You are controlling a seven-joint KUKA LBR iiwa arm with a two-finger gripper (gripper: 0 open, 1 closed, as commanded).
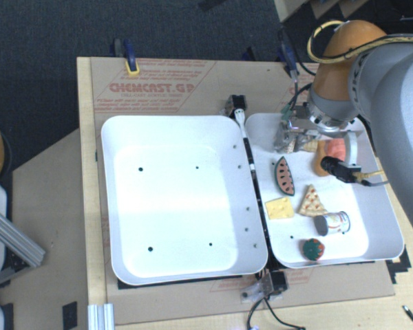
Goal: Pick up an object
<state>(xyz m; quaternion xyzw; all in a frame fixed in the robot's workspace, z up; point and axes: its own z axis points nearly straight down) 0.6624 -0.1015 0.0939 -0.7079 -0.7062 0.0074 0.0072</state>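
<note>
The right bin (372,218) holds several small items. A watermelon slice (284,175) lies near its left wall, with a yellow cheese block (279,208) and a pizza slice (311,202) just in front of it. A small can (332,223) lies on its side, and a red and green strawberry (313,249) sits near the front rim. A pink piece (335,148) and an orange piece (322,165) lie partly under the arm. My gripper (291,140) is low over the bin's far left corner, behind the watermelon slice. Nothing shows in its grasp.
The left bin (179,198) sits against the right one, joined by a black strip (251,177). The grey arm with its orange band (344,53) covers the right bin's far right part. Both bins rest on a cardboard sheet (151,84).
</note>
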